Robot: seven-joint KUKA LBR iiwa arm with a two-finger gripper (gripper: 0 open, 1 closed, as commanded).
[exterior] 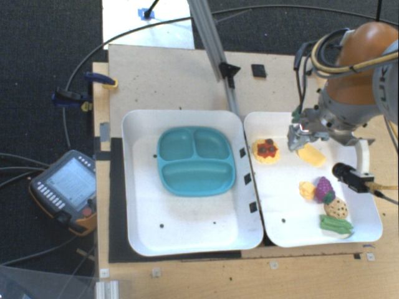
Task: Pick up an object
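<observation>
My gripper (299, 139) hangs over the upper part of the right bin (280, 229). Just below and to its right lies a pale yellow block (312, 156), close to the gripper's tip; whether they touch I cannot tell. A small round toy pizza with red topping (266, 150) lies to the gripper's left. Lower in the same bin sit a purple grape bunch (323, 188), a small yellow piece (305, 190), a speckled cookie (336, 208) and a green vegetable (336, 225).
The left bin (143, 229) holds a teal divided plate (196, 161). A black cylinder (350, 177) on the arm juts over the right bin's right side. A teach pendant (65, 189) lies off the bench at the left.
</observation>
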